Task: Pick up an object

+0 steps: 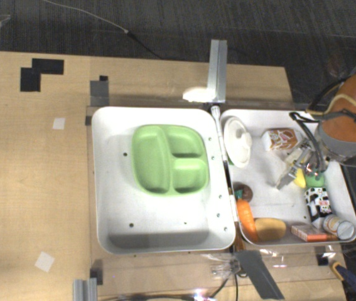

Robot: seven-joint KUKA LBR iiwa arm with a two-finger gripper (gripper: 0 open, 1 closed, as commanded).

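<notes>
Grey metal of the gripper [292, 171] was seen low in the right bin [267, 196], towards its right wall, on the arm [347, 144] reaching in from the right. Step judged: approach to a target, grasp not yet made. Nothing was seen held. Whether the gripper was spread or closed could not be told, as that end was lost against cables and clutter.

Likeliest target was taken to be the yellow object [301, 180], just beside the gripper on its near-right side. Contact between the two could not be settled. A small green piece [316, 179] lay just right of it, and a black-and-white cow-patterned item [319, 200] sat nearer, by the right wall. A snack packet [280, 139] lay just beyond the gripper, and a white bowl [237, 140] in the far-left corner. A carrot [245, 213], tan roll [269, 229], pink box [307, 233] and can [345, 229] were ranged along the near wall.

The left bin [112, 168] was taken up by a green divided plate [168, 158], well apart from the gripper.

Next move judged to call for: centring over the yellow object, closing on it, then a straight lift. The green piece and cow-patterned item were close enough to be dragged along.

The yellow object was partly covered by the gripper, so its shape and type were not made out. The can label was too small to be read.
</notes>
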